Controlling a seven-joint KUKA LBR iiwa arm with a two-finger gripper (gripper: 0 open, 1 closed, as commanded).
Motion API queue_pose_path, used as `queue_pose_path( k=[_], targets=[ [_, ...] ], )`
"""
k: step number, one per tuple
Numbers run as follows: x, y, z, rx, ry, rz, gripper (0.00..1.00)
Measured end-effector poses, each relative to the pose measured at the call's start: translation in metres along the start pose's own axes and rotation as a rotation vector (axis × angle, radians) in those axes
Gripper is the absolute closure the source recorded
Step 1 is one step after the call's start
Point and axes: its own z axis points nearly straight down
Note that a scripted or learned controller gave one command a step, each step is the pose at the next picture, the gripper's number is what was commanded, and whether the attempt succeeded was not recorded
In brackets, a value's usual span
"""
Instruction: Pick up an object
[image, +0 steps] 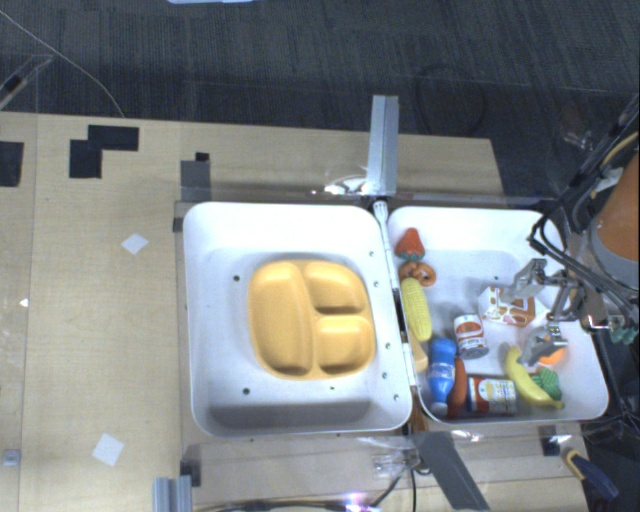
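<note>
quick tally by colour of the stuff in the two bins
Yellow: 3, namely the divided tray in the left bin, the corn cob and the banana
Red or orange: 4, namely the strawberry, pretzel, bottle and carrot
Blue: 1, a bottle
White-labelled: 3, namely two cans and a packet
Green: 1, a small piece
Total: 12

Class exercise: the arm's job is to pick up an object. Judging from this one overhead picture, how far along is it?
Done: the end effector has been brought over the right bin, above the banana. In hand: nothing shows between its fingers. Left: the grasp and the lift. The banana, corn cob, small can and blue bottle all lie in that bin; the yellow tray sits in the left bin.
</note>
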Motion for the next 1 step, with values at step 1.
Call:
queue_pose_path(
  k=[1],
  targets=[
    [-0.0007, -0.0752, 0.1083, -0.003, 0.012, -0.015, 0.0]
  ],
)
